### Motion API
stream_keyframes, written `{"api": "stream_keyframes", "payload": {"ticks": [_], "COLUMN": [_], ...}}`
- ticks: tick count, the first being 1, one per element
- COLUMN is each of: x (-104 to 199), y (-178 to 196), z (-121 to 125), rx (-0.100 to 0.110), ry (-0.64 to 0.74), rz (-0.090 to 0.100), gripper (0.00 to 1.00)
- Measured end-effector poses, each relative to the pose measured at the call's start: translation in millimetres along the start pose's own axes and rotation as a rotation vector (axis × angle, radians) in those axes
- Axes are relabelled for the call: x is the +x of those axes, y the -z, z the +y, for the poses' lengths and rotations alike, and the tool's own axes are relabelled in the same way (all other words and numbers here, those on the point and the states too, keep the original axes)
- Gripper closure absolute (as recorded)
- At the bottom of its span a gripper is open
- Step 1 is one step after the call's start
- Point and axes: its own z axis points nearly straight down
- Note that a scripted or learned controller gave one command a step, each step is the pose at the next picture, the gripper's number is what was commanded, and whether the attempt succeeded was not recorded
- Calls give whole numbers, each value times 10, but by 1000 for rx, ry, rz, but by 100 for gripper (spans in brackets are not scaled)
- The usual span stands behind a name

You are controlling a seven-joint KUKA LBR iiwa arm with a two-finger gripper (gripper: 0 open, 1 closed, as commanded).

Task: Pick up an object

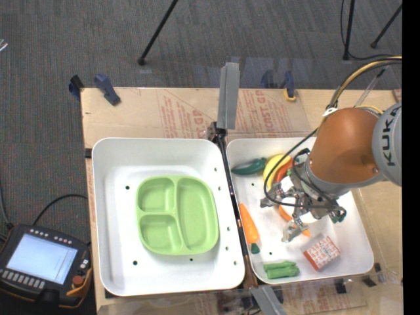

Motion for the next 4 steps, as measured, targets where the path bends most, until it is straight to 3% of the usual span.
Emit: {"api": "stream_keyframes", "payload": {"ticks": [1,2,3,4], "x": [-18,-17,162,135], "y": [98,94,-127,-26], "z": [16,19,-24,1], "rx": [-1,-1,1,1], "ry": [6,7,-118,-111], "rz": [-2,-2,2,-1], "gripper": [100,0,0,100]}}
